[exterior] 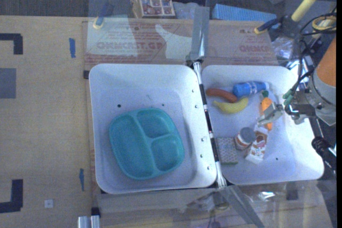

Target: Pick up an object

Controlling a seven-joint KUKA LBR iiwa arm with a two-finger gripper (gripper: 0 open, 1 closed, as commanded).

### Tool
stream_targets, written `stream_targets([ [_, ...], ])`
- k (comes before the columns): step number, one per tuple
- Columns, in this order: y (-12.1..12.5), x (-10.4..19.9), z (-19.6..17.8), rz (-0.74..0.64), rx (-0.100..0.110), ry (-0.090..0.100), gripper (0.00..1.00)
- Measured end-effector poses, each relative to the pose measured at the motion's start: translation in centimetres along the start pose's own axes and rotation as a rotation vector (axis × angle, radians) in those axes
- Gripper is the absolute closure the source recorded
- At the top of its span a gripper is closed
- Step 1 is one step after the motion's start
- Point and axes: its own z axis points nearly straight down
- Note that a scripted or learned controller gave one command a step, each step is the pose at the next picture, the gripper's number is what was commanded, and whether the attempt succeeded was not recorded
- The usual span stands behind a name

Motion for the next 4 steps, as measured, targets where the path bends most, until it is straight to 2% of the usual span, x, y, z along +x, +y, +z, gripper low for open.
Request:
stream_targets([
  [1,6.6,-6.6,14.4,0.125,-0.003,-0.002,0.00],
  [2,6.6,-6.9,13.4,0.130,-0.006,-0.003,1.00],
  [3,14.7,-1.2,2.2,0.006,-0.005,-0.003,1.00],
  [4,14.7,-1.2,2.2,0.006,-0.004,-0.003,0.00],
])
